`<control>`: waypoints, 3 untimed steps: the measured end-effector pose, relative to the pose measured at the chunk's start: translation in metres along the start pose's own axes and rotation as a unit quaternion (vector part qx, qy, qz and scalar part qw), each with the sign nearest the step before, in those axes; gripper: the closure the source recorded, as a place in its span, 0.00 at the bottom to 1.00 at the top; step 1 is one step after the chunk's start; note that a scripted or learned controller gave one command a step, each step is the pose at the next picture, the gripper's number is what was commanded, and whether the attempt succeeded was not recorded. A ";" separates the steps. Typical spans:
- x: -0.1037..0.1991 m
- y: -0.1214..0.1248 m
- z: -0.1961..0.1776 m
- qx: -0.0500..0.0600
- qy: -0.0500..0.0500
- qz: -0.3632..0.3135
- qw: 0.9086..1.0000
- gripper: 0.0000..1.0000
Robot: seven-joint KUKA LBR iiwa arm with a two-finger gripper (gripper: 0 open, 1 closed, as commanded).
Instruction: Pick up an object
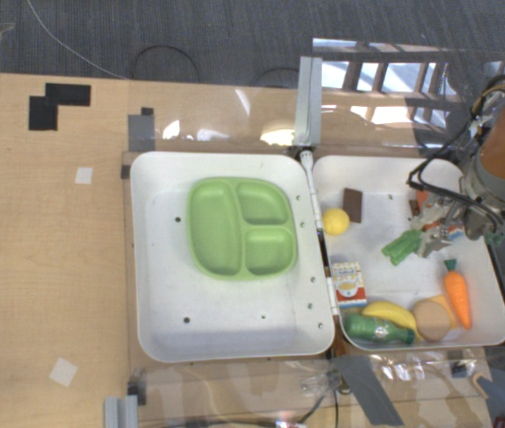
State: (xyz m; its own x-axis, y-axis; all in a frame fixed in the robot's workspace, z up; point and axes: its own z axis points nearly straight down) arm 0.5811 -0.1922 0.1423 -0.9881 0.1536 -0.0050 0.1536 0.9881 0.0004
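Left of centre on the bench (47,266) sits one white bin (159,328), and it carries a single green divided plate (240,227) with three compartments, lying flat near the bin's middle, probably as a target for sorted items. Just right of it, touching along a shared edge, sits the second white bin (386,172), so there are two bins in all, and this one serves as the supply.

Its contents, from the left: one yellow lemon-like ball (335,221), one small brown block (351,204) above it, one small carton (348,283), one banana (388,313) resting against one dark green bottle-like item (378,331) at the lower rim, one green elongated piece (402,246) near the middle, one beige round item (431,317), and one carrot (457,298) at the lower right.

At the right of the frame the pincer (437,230) hangs low beside the green elongated piece, which looks like the object being tried for; I cannot tell how the pincer is set, nor whether it grips anything.
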 end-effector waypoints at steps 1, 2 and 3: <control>-0.040 0.062 -0.046 -0.001 -0.004 0.070 0.998 1.00; -0.042 0.061 -0.058 -0.001 -0.008 0.070 0.997 1.00; -0.044 0.063 -0.071 -0.002 -0.014 0.069 0.998 1.00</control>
State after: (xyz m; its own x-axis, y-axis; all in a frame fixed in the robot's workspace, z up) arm 0.6342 -0.1367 0.2135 -0.9573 0.2874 -0.0320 0.2874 0.9578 0.0066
